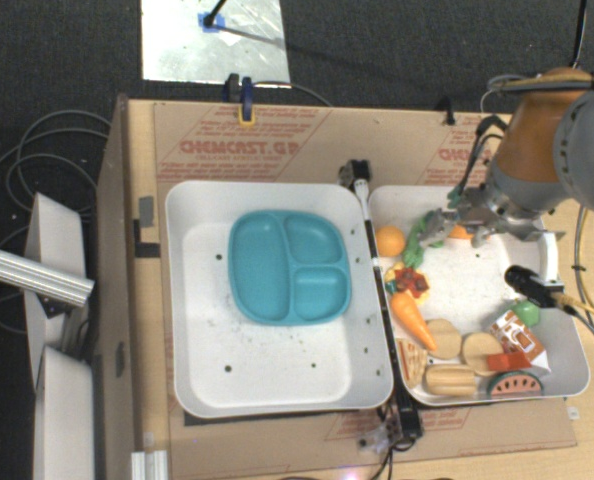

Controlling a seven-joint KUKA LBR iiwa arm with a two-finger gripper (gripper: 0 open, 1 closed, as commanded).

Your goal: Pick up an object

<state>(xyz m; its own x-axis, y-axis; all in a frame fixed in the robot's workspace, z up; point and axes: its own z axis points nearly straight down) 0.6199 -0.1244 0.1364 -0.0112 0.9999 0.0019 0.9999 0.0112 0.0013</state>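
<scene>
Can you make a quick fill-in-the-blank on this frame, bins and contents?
1. The teal divided plate lies in the ____ bin.
2. The plate has ____ compartments.
3. The toy carrot lies in the ____ bin, along with the other toy food.
4. The gripper hangs over the ____ bin.

Missing words: left; three; right; right

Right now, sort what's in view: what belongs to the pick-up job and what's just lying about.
Belongs to the job:
- tool
- right bin
- toy carrot
- orange ball
- watermelon slice
- round cookie

Just lying about:
- left bin
- blue divided plate
- clamp
- cables
</scene>
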